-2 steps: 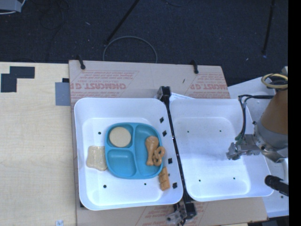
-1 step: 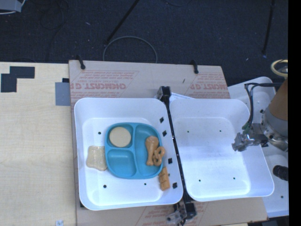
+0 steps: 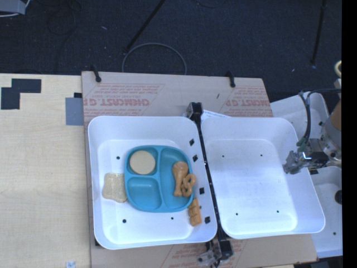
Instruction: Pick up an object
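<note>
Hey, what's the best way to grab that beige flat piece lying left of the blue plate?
Probably straight from above, fingers closing across the short width of the beige piece. It lies flat on the left bin floor, its right edge against the blue plate, so pinch its top and bottom edges, which look free.

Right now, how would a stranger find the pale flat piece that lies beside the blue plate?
Look in the left bin. The blue plate sits at its middle, and the pale piece lies off its left edge on the bin floor. It is squarish and cream, unlike the round disc on the plate.
</note>
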You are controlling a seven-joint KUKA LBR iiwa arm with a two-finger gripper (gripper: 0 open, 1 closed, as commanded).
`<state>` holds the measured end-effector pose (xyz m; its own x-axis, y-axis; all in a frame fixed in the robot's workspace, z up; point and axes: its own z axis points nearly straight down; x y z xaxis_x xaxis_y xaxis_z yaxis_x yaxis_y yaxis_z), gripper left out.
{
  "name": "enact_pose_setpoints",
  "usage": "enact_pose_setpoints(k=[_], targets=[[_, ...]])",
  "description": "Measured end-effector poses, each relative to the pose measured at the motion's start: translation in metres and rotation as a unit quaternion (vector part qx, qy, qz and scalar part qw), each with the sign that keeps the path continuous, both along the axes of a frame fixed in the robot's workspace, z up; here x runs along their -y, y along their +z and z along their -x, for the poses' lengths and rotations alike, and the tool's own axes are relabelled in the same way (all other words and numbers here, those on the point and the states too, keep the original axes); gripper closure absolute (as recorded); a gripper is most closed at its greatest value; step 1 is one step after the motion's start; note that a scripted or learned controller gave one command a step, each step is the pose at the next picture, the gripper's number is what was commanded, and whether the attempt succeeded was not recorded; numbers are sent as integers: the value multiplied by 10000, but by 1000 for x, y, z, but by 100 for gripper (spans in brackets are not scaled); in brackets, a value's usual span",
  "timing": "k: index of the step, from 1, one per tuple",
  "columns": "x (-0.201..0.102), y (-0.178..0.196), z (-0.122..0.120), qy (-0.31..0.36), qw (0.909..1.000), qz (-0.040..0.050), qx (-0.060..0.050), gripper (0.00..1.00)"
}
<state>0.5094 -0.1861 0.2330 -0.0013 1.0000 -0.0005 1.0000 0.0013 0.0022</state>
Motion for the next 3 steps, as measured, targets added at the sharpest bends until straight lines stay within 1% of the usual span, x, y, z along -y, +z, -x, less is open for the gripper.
enact_pose_setpoints(k=[1, 2, 3], targets=[[-46, -7, -8, 13, 10000, -17, -25, 100], [-101, -18, -6, 15, 10000, -19, -33, 100], [-146, -15, -15, 14, 10000, -13, -27, 100]])
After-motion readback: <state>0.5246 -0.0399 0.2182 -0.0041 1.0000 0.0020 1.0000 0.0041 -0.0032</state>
